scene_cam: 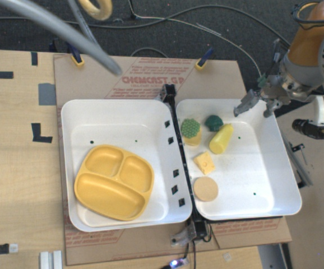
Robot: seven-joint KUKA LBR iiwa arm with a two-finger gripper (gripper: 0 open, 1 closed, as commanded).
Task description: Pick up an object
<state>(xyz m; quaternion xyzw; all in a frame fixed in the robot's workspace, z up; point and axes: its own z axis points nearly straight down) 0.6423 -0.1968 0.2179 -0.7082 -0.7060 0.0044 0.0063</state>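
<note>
At the far left lies bare wooden bench top with black tape marks, and on it a brown cardboard sheet point(151, 77) printed in red carries the two bins. The left bin point(75, 114) holds a yellow divided plate point(114, 181) with three compartments, lying flat in the bin's near-left part, close to the front wall. A row of black clips runs down the seam where the two bins meet. Just right of that seam, in the right bin point(274, 167), the candidate objects sit clustered in its left half: a green-topped, yellow-based bumpy piece point(191, 131) closest to the seam, a dark green lump point(213, 122) just beyond it toward the back, and a yellow cylinder point(221, 138) lying tilted, touching or almost touching the dark green lump. Nearer the front sit a small yellow cube-like block point(205, 163) and a round tan disc point(206, 189), just apart from each other. The right half of that bin is plain white floor. Above the right bin's back-right corner hangs the gripper point(254, 104), its two grey fingers spread apart with nothing between them, well apart from all the objects. Behind it, at the right edge, rises the arm's orange band point(308, 43).
</note>
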